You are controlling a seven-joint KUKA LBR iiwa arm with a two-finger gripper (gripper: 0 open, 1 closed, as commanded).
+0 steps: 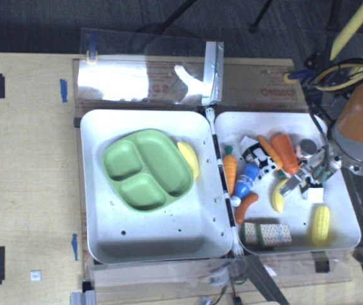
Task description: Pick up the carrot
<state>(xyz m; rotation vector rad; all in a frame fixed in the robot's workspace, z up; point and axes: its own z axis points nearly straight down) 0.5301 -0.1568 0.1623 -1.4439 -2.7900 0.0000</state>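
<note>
the carrot (230, 172) lies at the left edge of the right bin (346, 234), just by the divider, green top pointing to twelve o'clock, a blue bottle (245, 179) just beside it at three o'clock and a small reddish piece (245, 206) at five o'clock. the gripper (301, 178) hangs over the middle of that bin, well apart from the carrot at its three o'clock, above a banana (276, 197) — whether its fingers are spread or closed i cannot tell. corn (320, 224) sits at five o'clock of the gripper, and the left bin (105, 234) holds a green tray (147, 169) with a lemon (189, 157) touching its three o'clock side.
</note>
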